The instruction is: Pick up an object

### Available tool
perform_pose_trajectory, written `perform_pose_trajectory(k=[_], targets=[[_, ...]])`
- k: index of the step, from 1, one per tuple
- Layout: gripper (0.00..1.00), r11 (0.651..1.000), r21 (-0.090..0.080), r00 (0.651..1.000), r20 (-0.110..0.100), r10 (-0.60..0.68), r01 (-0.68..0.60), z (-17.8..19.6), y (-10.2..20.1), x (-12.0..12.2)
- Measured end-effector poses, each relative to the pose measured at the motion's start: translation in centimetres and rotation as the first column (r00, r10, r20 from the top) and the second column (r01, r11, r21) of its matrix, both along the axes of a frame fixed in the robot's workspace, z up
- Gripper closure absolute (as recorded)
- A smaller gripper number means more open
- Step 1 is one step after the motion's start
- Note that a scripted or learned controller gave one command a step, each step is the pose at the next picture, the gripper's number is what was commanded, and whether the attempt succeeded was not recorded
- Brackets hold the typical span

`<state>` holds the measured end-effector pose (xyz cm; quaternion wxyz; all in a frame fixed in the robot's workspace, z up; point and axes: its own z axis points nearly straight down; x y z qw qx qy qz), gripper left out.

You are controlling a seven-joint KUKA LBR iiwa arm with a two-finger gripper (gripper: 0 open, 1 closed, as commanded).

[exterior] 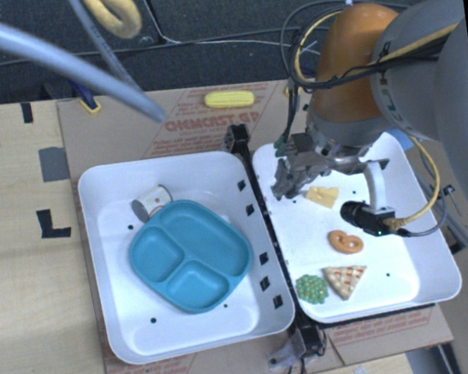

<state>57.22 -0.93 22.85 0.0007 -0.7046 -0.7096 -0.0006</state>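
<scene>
the tool (292, 180) hangs low over the far-left part of the right-hand bin (433, 279), close to that bin's left wall. from here its dark tip is a tangle of shadow and i cannot tell whether it is set wide or narrow; nothing shows in its grip. just beside it, towards the bin's middle, lies the cheese wedge (323, 196): a small pale yellow block, cut to a taper, lying flat on the white floor of the bin with its thin end towards the tool. i cannot say whether the two touch. nearer the bin's middle sits a brown pretzel (345, 242), glazed and looped. along the bin's near edge lie a green bunch of peas or grapes (310, 288) and, touching or almost touching it, a pizza slice (345, 278). to the left of the right-hand bin stands the left bin (104, 243), holding a blue divided tray (190, 254) and a small cup (151, 202) on its side. beyond the right-hand bin's far-left corner, on the cardboard sheet (199, 122), rests a yellow oblong thing (228, 99).
</scene>
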Motion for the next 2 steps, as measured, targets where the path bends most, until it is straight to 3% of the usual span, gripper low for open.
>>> perform_pose_trajectory(k=[2], targets=[[1.00, 1.000, 0.000, 1.000, -0.001, -0.001, 0.001, 0.8, 9.6, 0.4]])
